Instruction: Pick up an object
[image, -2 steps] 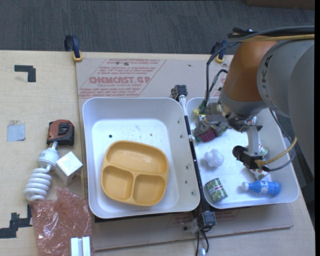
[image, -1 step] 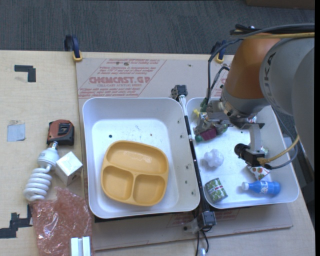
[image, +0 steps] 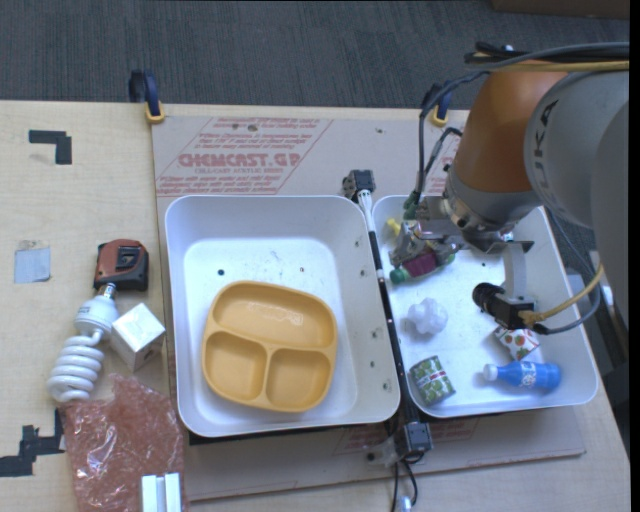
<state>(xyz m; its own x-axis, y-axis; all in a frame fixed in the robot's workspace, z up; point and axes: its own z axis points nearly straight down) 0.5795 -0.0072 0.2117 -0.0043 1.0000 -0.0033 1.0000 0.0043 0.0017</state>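
The pick looks barely begun, since every object in view lies on a bin floor and none is raised. The arm (image: 530, 120) reaches in from the right and hangs over the far left corner of the right bin (image: 570, 395), with the gripper (image: 430, 240) low among the small things there. The wrist hides the gripper's working end, so I cannot tell whether it is spread or pressed together, and nothing can be seen pinched in it. The likeliest target is the purple and green toy (image: 420, 265), which lies flat just on the near side of the gripper, close to the bin's left wall; whether they touch cannot be told. Other candidates in the same bin sit further toward the near side: a white ball (image: 428, 316) in the middle, a green can (image: 432, 380) at the near left, and a blue bottle (image: 525, 375) on its side at the near right, with a red and white packet (image: 517, 342) just beyond it. The left bin (image: 185, 300) holds a yellow plate (image: 268, 345) with three compartments, well apart from the gripper. By my judgement the grasp, the lift and the proof of a hold all remain to be done.
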